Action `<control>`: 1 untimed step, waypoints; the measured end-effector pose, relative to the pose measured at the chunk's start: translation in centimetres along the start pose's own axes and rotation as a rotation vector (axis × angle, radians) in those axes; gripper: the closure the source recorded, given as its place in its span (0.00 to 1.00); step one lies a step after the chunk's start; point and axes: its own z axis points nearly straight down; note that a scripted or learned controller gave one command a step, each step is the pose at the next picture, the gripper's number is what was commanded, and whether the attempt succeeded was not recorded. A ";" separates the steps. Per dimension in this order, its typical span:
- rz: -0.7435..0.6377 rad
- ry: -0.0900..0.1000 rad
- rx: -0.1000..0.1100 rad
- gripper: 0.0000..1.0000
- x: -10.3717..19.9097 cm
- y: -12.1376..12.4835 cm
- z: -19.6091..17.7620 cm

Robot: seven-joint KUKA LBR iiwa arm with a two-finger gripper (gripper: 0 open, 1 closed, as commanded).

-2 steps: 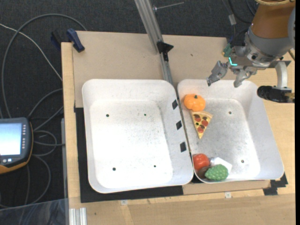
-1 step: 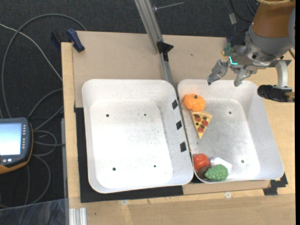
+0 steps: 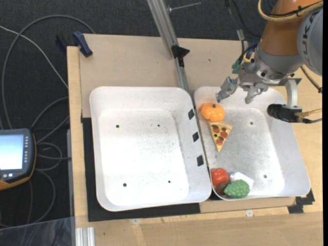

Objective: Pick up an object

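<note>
My gripper [image 3: 237, 94] hangs over the far edge of the right bin [image 3: 287, 158], its two fingers spread open with nothing between them. Just left of and below it, an orange pumpkin [image 3: 211, 111] lies near the bin's far left corner. A pizza slice [image 3: 220, 134] lies right below the pumpkin. At the near left corner a red tomato [image 3: 219, 176] sits beside a green broccoli-like piece [image 3: 237, 188], with a small white thing [image 3: 241, 178] between them.
The left bin [image 3: 141, 147] lies beside the right one, with black clips [image 3: 195, 136] along the shared edge. A metal post [image 3: 164, 22] slants up from the bench behind the bins. A blue clamp [image 3: 82, 42] sits at the far left corner.
</note>
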 end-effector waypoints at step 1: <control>0.002 0.000 0.002 0.00 -0.2 0.4 6.2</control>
